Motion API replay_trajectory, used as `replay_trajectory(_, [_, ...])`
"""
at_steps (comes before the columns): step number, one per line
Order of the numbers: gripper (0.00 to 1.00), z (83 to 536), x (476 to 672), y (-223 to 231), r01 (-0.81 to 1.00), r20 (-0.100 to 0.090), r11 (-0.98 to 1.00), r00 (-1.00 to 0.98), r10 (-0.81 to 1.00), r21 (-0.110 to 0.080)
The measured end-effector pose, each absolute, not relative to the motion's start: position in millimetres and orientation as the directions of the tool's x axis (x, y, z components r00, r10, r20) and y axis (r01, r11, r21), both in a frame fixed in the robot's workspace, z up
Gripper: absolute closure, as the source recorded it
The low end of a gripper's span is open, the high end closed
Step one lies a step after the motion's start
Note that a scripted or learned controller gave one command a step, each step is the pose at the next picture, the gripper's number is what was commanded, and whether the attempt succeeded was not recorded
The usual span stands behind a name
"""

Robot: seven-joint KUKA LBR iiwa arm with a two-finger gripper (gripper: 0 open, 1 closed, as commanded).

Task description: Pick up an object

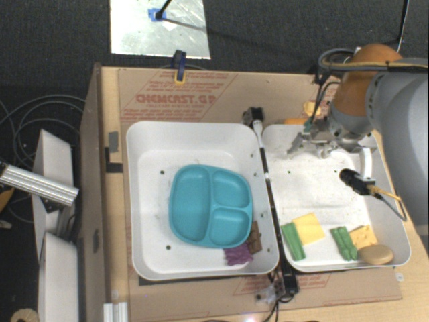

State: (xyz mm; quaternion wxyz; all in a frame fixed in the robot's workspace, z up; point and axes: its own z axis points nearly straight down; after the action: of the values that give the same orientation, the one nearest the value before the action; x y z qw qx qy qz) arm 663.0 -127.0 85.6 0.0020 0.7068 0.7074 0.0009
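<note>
**White bins, nothing lifted yet: the approach step**

In the camera view, the gripper (314, 146) hangs over the far end of the right bin (315, 188), above bare floor. Nothing shows in its grasp, and from this slant you cannot tell whether it is released or clenched.

The objects you could pick lie along the near end of that bin, well apart from the gripper: a yellow block (310, 228) touching a green strip (292, 240), then a second green piece (346, 242), an orange wedge (364, 235) and a tan round piece (376, 254) crowded in the near right corner. The left bin (151, 154) holds a teal divided plate (211, 205), with a purple lump (236, 255) and a brown piece (255, 240) at its near edge.

You are, by my reading, still choosing and approaching. The next move calls for travel toward the near end, then a descent centred on one item. The yellow block looks the simplest, though its green neighbour may get nudged.
</note>
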Motion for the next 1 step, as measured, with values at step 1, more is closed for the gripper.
replay_trajectory(1, [0.0, 84.6, 629.0, -168.8, 1.0, -0.002, -0.003, 0.003, 1.0, 0.0])
